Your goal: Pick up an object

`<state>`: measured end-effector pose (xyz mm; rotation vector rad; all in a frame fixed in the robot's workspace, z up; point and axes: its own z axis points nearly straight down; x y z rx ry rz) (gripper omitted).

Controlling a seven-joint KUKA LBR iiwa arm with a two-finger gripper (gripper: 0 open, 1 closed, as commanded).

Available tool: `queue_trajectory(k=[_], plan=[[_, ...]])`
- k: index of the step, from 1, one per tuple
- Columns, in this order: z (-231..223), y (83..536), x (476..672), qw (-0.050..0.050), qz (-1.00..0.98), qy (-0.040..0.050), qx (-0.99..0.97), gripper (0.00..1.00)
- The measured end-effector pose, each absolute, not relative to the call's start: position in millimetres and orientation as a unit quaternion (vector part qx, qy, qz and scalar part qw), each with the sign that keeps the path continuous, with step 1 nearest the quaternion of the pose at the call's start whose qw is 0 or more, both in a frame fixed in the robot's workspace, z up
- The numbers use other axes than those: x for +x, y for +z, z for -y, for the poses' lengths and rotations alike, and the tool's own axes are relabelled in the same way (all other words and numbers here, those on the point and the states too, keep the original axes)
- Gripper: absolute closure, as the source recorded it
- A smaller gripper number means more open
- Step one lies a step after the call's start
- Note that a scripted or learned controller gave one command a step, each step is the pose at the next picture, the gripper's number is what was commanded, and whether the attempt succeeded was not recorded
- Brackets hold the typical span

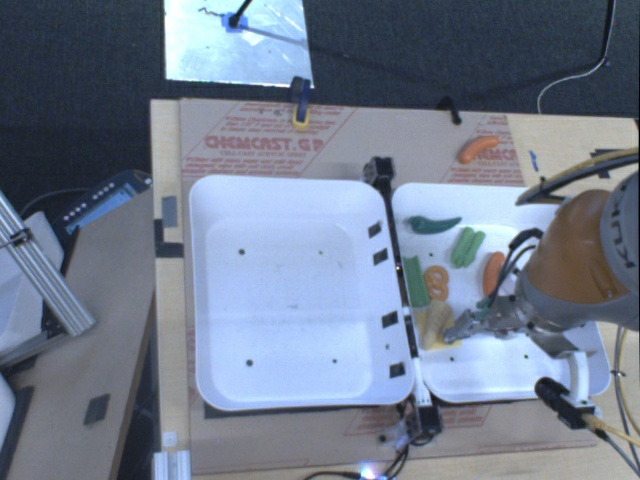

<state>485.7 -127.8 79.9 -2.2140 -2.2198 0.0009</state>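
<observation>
Bench — pale wooden top covered by printed brown cardboard, dark carpet beyond its far edge, a shiny foil sheet lying on that carpet at far left.

Left bin — shallow white plastic tray, floor bare, raised rim all round; the widest open room for moving.

Right bin — shallow white plastic tray, touching the left one along a black clipped seam; its near floor is open, its left and far parts crowded.

Arm — grey, orange-banded, reaching in from the right over the right bin.

Gripper — low over the right bin; how far its fingers are parted cannot be told.

Items, right bin: pale yellow-beige lumpy object just left of the fingertips, contact unclear; long green strip by the seam; dark green pepper-shaped toy far; light green block; orange pretzel-like piece; orange-red carrot-like piece.

Outside the bins: orange sausage-shaped toy on the cardboard, far right.
</observation>
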Motion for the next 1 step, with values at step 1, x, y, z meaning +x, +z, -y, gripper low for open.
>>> queue_trajectory(k=[1], plan=[[109.7,86.1,589.2,-0.004,0.710,-0.0034,-0.704,0.00]])
